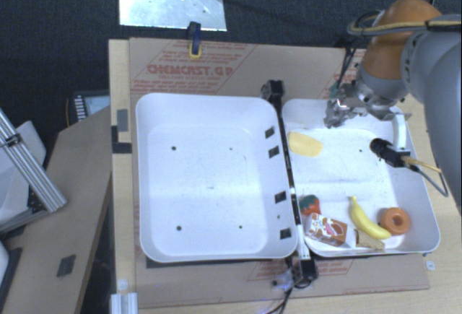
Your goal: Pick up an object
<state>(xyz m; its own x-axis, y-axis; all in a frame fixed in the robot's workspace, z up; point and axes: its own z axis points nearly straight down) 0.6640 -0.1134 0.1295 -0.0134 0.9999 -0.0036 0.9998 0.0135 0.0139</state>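
Camera view: the tool hangs over the far edge of the right bin, nothing between its fingers; whether they stand apart I cannot tell. The yellow piece lies nearest, so descend squarely over it before closing.

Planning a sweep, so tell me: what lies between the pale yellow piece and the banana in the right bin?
Bare white bin floor separates the pale yellow piece from the banana in the camera view.

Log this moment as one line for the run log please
arm: over right bin far edge | gripper: above yellow piece | banana: untouched
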